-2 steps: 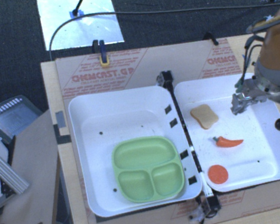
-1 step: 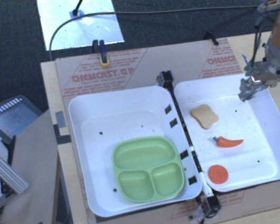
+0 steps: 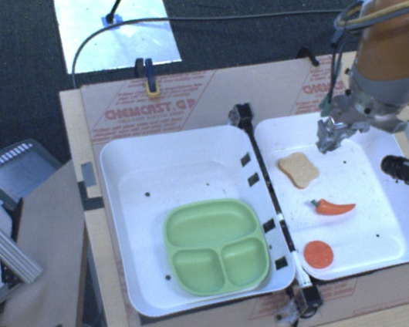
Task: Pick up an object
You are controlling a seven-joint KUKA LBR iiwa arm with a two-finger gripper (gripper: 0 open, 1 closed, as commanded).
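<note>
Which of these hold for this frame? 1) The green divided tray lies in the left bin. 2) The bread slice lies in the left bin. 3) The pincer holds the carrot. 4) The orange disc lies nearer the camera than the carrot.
1) True: the green divided tray lies in the left bin.
2) False: the bread slice lies in the right bin.
3) False: the carrot lies on the bin floor, apart from the pincer, which hangs above the bin's far part.
4) True: the orange disc lies nearer than the carrot.
</note>
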